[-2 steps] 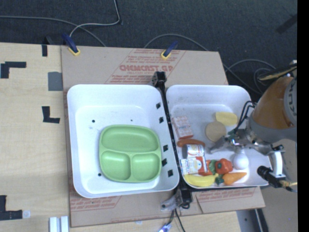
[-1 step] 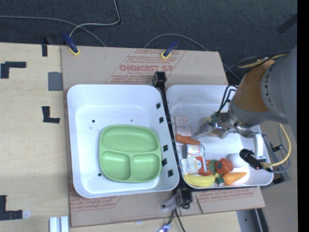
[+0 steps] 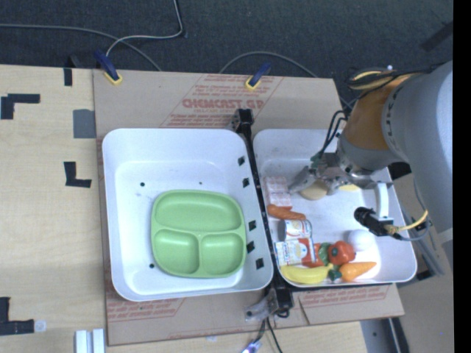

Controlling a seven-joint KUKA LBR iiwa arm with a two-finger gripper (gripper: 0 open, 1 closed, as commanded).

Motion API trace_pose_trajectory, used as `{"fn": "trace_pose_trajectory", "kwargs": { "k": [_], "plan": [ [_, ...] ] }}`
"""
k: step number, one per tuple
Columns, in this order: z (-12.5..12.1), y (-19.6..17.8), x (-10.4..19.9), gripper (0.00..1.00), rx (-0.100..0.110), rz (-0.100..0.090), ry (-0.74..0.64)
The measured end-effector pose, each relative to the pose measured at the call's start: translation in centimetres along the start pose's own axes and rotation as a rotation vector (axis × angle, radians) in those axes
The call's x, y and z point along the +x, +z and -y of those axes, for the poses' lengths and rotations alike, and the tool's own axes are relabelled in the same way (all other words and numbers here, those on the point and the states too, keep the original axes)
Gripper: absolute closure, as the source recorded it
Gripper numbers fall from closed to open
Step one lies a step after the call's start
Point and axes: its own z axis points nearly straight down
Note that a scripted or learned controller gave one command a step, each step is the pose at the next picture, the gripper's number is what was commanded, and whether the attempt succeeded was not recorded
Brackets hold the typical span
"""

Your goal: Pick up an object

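Note:
My gripper (image 3: 315, 180) is low in the right bin (image 3: 383, 197), near the middle of its upper half. A pale beige lump (image 3: 315, 193) lies right under the gripper tip, touching or nearly touching it. Along the bin's left side lie a pale pink packet (image 3: 275, 190), a small orange carrot (image 3: 285, 212) and a red-and-white drink carton (image 3: 294, 251). At the bin's front are a yellow banana (image 3: 305, 274), a red pepper (image 3: 340, 252), a second orange carrot (image 3: 358, 269) and a white rounded object (image 3: 360, 238).
The left bin (image 3: 125, 197) holds a green divided plate (image 3: 198, 232). The grey arm with its orange band (image 3: 372, 116) hangs over the right bin's far right corner. A black cable fitting (image 3: 368, 219) sits beside the wrist. Black clips (image 3: 249, 153) mark the wall between the bins.

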Motion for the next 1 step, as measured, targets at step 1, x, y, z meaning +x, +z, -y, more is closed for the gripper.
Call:
{"fn": "trace_pose_trajectory", "kwargs": {
  "k": [1],
  "plan": [
    [0.00, -0.97, -0.01, 1.00, 0.000, 0.001, 0.000]
  ]
}}
